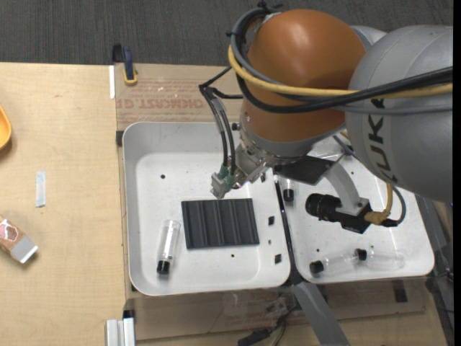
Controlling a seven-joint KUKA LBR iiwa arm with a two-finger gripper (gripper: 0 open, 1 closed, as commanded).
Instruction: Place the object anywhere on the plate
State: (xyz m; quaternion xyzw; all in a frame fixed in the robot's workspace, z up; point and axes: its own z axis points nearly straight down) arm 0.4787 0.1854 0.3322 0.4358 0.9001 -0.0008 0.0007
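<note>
White left bin: clear tube lies lengthwise, black cap nearest camera; pincer state unclear.

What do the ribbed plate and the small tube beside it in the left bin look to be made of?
The ribbed plate looks like matte dark grey plastic or rubber: no glare, moulded parallel grooves. The tube seems clear plastic or glass, see-through with a black cap; which one is unclear.

One fixed camera looks down at a slant on the bench and both bins, fairly near.
</note>
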